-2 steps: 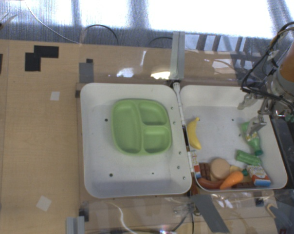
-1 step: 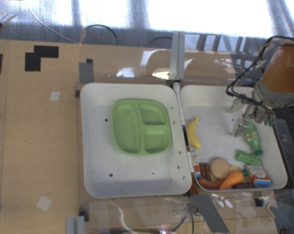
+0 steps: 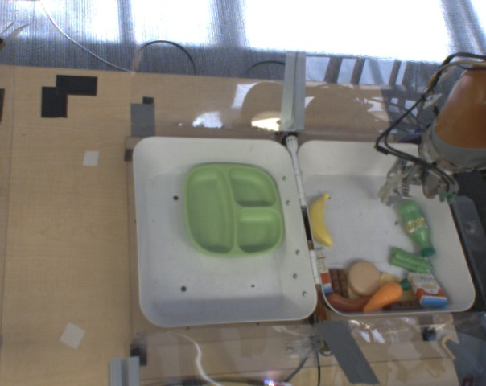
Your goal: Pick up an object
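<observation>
Camera view: the tool (image 3: 417,185), fingers seemingly spread and holding nothing, hovers just beyond the green bottle (image 3: 416,226), whose long axis runs nearward and slightly right.

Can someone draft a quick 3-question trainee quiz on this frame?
1. True or false: the green divided plate lies in the left bin.
2. Which item lies nearest the divider between the bins? A) banana B) green bottle C) carrot
3. Fill in: the gripper hovers over the ____ bin, just above the green bottle.

Key:
1. True.
2. A, the banana lies along the right bin's left wall.
3. Right.
</observation>
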You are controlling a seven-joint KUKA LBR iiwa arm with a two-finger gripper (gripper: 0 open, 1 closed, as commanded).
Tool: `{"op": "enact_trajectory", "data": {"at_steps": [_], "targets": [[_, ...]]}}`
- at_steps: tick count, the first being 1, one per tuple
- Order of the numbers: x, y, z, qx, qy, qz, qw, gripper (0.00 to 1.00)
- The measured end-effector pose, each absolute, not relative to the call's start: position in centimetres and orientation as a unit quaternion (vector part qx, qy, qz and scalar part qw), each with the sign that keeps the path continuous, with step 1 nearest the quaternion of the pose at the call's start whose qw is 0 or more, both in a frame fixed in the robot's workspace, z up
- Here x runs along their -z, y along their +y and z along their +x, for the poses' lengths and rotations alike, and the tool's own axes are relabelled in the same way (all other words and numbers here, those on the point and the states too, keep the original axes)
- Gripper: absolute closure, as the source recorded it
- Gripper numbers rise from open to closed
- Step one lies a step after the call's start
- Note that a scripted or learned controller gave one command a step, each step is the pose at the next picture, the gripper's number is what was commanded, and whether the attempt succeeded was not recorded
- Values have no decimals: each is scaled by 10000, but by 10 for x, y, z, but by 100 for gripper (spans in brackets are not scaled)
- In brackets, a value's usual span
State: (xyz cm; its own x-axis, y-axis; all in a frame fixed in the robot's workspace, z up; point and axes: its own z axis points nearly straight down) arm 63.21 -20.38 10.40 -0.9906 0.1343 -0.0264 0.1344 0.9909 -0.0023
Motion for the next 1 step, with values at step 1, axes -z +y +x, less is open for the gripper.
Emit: {"op": "enact_trajectory", "data": {"at_steps": [1], "targets": [[-104, -204, 632, 19, 9977, 669, 126, 0]]}}
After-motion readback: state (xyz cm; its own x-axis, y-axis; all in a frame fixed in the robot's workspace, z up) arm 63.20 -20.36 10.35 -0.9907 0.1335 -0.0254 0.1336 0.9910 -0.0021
